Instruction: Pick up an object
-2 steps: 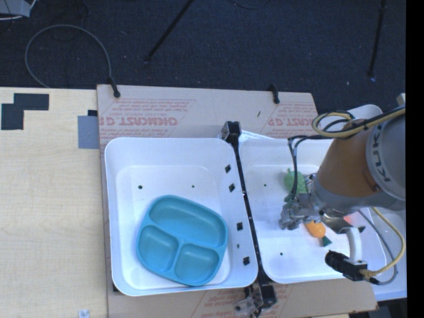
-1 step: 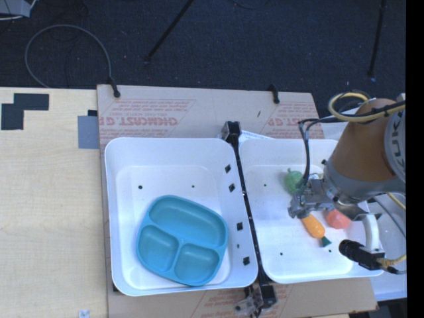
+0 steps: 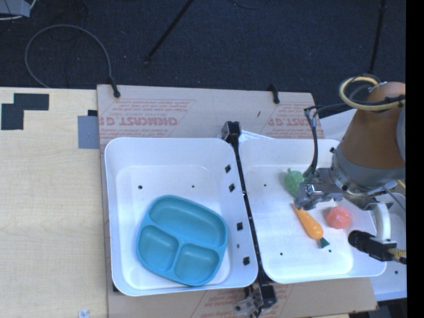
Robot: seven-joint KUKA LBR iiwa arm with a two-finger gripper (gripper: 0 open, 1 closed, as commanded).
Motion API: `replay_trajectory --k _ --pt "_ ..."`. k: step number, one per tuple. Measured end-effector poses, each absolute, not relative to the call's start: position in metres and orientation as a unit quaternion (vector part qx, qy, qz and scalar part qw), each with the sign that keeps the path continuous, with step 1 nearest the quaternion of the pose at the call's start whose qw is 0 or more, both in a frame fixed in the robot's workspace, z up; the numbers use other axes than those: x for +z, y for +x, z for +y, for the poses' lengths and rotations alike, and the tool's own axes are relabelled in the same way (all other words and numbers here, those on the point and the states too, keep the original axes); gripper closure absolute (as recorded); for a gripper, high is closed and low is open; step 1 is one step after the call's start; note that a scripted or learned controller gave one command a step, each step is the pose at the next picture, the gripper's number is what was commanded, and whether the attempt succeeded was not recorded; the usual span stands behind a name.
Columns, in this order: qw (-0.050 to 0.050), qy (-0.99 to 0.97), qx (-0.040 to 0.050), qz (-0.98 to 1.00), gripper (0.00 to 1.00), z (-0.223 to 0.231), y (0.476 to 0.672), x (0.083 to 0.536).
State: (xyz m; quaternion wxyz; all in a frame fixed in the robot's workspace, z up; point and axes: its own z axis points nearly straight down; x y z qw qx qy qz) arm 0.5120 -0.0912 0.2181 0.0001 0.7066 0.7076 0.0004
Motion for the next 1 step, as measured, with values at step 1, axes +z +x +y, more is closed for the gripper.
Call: replay_trajectory --k 1 --pt "0.000 0.707 0.0001 0.707 1.00 -0.0922 0.5128 0.2537"
